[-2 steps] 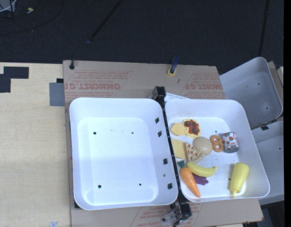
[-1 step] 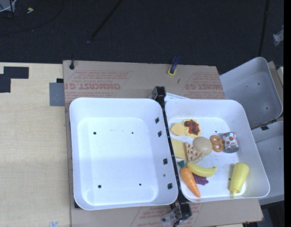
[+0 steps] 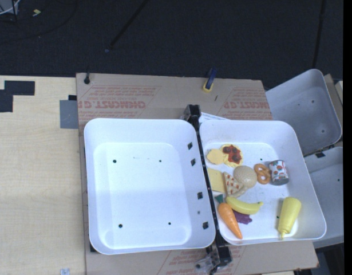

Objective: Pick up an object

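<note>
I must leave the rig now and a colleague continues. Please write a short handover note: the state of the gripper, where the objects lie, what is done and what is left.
Gripper: not in view, so its state is unknown.
Objects: all lie in the right shallow white bin, crowded toward its left side: orange toy carrot, yellow toy banana, yellow squeeze bottle, brown pretzel, small printed can, beige round bun, yellow cheese wedge, and a flat yellow piece with red topping.
Done: nothing is lifted; every object rests in the bin.
Left: the whole pick. The squeeze bottle lies apart from the others and is probably the easiest to grasp.
</note>
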Controlling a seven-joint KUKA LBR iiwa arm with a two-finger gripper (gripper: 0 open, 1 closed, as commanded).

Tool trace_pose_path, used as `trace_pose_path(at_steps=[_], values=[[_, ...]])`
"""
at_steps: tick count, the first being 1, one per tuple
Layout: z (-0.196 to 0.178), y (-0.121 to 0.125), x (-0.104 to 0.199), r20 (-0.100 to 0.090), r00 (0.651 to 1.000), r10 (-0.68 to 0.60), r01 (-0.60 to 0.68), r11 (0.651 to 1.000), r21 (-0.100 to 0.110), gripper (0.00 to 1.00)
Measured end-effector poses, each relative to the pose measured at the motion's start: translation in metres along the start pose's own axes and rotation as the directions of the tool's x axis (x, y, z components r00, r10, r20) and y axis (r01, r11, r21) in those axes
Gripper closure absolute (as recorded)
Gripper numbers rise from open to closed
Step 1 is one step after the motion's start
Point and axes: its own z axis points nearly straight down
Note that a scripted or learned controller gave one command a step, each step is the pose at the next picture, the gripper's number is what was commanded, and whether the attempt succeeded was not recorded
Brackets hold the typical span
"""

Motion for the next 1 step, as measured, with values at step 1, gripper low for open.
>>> trace_pose_path(at_steps=[1], values=[[0.0003, 0.0000, 0.0002, 0.000, 1.000, -0.001, 0.001, 1.000, 0.001, 0.00]])
